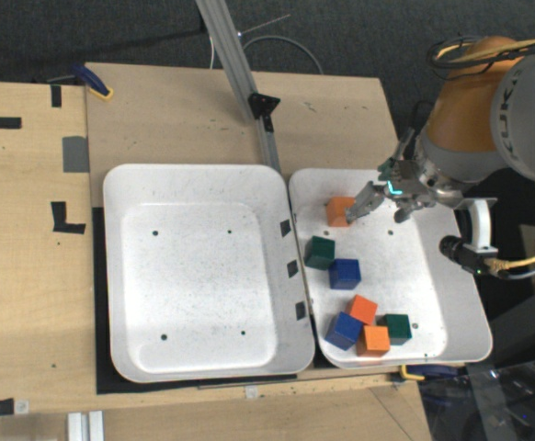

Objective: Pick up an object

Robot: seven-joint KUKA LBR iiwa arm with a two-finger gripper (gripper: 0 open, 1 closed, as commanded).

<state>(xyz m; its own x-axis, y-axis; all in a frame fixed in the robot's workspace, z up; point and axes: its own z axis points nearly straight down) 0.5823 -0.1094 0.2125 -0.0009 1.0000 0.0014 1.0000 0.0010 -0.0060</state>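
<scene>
- Plywood bench (176, 118) under a slanted overhead camera; dark floor beyond its far edge, black tape marks at the left side.
- 2 shallow white bins side by side: left bin (130, 191), right bin (461, 324).
- Grey metal post (231, 44) slants in from the top and ends near the gap between the bins.
- Arm enters from the right, orange band (465, 108) above the wrist.
- Gripper (383, 206) sits low over the far end of the right bin, fingers spread apart, nothing between them.
- Orange block (338, 211) lies just beside the left fingertip; cannot tell whether they touch.
- Green block (320, 252) and blue block (345, 273) near the bin's middle, close together.
- Near end, a cluster: second blue block (344, 330), small orange block (363, 309), another orange block (374, 339), dark green block (397, 327), packed against each other.
</scene>
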